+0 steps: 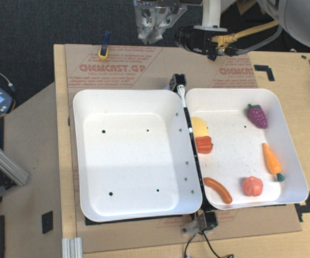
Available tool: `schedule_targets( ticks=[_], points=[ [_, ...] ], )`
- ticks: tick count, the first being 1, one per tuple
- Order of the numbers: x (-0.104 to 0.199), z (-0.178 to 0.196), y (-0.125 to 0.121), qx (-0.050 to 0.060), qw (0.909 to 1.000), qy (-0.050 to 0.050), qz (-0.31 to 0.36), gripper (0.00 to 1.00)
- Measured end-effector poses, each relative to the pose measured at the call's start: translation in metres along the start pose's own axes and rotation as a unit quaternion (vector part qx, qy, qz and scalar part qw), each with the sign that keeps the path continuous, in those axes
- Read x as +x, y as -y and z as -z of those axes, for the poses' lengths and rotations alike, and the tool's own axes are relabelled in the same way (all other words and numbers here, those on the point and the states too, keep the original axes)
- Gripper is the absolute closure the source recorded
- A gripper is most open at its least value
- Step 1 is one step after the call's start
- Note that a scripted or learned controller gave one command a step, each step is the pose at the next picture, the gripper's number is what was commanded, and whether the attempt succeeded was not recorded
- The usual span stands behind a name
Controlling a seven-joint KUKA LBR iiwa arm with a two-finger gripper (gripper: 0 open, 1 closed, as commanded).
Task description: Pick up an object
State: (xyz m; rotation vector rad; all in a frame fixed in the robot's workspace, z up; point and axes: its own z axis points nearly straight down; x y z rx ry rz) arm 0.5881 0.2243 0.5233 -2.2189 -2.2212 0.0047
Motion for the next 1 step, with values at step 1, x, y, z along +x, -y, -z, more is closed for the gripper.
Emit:
schedule_targets(
  ticks=[1],
  points=[
    [0.0001, 0.0132, 0.0276, -0.001, 1.0000, -0.001, 0.000, 1.00]
  ],
)
